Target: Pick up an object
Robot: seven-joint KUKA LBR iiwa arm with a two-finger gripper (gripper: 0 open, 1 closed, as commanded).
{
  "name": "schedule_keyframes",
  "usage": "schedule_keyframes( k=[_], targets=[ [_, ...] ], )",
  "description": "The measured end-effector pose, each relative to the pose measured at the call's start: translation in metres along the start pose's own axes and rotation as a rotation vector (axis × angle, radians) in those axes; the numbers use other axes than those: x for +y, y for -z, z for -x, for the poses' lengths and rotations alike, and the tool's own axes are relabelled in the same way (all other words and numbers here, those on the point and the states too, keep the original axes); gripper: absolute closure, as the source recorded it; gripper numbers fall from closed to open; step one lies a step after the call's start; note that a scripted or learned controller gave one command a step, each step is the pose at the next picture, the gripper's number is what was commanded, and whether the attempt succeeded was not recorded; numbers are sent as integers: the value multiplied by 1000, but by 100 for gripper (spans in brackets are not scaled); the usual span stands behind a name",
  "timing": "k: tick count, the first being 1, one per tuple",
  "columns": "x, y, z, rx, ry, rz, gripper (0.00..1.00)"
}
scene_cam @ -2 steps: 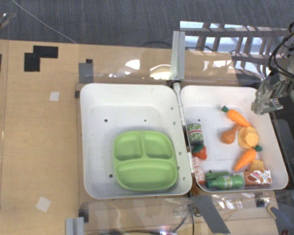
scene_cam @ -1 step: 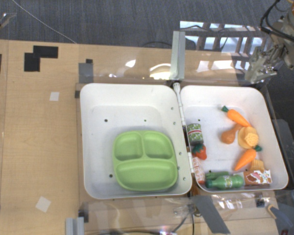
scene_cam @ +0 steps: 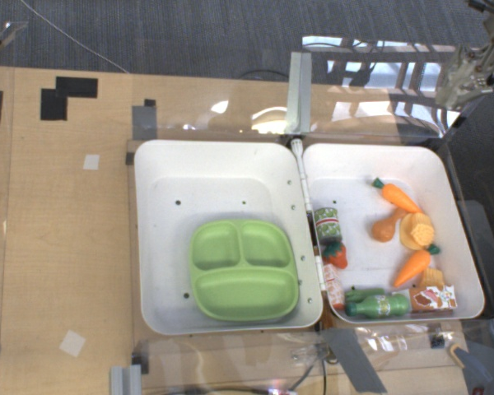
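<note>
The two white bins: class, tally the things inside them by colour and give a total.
Green: 2, the plate and the bottle
Orange: 3, two carrots and a drumstick
Yellow: 1, corn
Red: 1, strawberry
Printed packs: 3
Total: 10

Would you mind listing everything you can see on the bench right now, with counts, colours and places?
bins: two, white, shallow, side by side on the bench.
divided plate: one, light green, three compartments, in the left bin toward its near edge.
carrots: two, orange with green tops, right bin; one near the far right, the second lower down.
drumstick: one, orange-brown, right bin, between the carrots.
yellow round item: one, beside the drumstick; kind unclear.
can: one, green and white, right bin by the divider.
strawberry: one, red, just below the can.
bottle: one, green, lying at the right bin's near edge.
carton: one, red and white, near right corner.
gripper: one, grey, above the right bin's far right corner.
</note>
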State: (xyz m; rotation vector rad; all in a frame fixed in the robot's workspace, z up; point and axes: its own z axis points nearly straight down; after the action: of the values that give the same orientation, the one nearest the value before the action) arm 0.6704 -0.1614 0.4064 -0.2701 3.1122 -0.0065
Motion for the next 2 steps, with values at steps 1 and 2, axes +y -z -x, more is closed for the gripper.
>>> schedule_keyframes(
  k=[1, 2],
  targets=[
    [61, -101, -66, 15, -96, 7, 100],
    [58, -54, -9, 4, -334, 2, 100]
  ],
)
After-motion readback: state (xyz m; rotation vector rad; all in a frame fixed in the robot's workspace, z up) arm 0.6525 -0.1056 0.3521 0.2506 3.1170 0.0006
